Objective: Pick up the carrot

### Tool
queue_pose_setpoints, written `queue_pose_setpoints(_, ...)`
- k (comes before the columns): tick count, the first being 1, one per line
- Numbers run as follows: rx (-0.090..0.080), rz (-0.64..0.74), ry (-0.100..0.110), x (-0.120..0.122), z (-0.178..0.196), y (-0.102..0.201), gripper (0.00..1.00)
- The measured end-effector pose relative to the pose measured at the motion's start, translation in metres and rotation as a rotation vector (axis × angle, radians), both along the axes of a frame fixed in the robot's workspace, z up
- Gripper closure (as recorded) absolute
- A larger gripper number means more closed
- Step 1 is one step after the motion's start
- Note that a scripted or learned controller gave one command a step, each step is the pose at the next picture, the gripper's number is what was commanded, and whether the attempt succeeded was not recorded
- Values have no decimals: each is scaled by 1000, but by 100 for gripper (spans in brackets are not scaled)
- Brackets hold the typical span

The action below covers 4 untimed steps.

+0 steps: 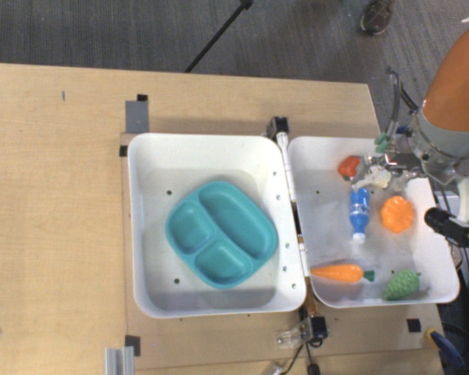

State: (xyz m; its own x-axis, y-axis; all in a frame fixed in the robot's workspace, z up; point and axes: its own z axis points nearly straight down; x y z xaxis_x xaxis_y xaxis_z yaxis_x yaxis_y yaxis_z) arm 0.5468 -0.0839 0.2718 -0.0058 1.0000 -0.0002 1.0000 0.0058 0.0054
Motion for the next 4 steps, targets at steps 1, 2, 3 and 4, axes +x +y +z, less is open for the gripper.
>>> queue_pose_setpoints(1, 0, -111, 0, -46, -40, -66, 0)
queue_pose_setpoints(2, 2, -382, 1, -22, -98, -91, 0)
queue_pose_setpoints(3, 3, -516, 1, 20, -176, -92, 0)
queue_pose_setpoints(4, 4, -836, -3, 20, -64, -106, 0)
